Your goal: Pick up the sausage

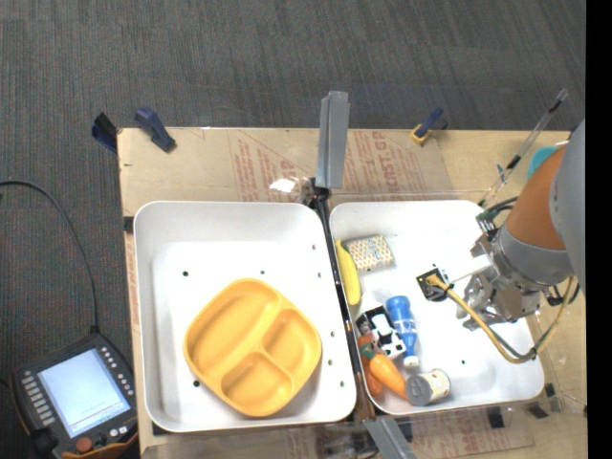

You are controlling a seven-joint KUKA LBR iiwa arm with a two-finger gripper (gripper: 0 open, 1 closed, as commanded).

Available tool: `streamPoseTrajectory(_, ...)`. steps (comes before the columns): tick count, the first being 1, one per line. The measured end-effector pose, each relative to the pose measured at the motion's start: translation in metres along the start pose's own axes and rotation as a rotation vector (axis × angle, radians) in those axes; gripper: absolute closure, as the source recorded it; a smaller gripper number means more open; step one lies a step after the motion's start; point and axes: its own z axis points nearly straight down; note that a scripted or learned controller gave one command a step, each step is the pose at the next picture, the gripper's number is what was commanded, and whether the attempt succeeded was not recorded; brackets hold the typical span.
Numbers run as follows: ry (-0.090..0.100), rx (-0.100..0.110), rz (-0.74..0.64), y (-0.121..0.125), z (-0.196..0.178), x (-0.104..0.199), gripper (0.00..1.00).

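While the pendant sits on the floor far left, the left bin holds a yellow three-part plate, lying flat and slightly rotated. A grey post stands at the seam between the bins.

Right bin: clutter is along its left wall. A banana lies against the wall, with a patterned block just above it. A blue bottle is near mid-bin, and a carrot and a can are at the near edge.

Sausage: not certain, but most likely the reddish piece wedged between the carrot and the left wall, mostly hidden.

Gripper hangs over the right half of the bin, well apart from the sausage and with nothing in it. Whether it is wide or narrow I cannot tell.
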Motion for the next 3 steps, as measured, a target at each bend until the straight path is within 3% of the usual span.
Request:
streamPoseTrajectory(1,-0.001,0.001,0.01,-0.031,0.014,-0.025,1.0)
streamPoseTrajectory(2,0.001,-0.001,0.01,0.02,-0.022,-0.029,1.0)
streamPoseTrajectory(3,0.002,-0.002,0.004,-0.062,-0.067,0.024,1.0)
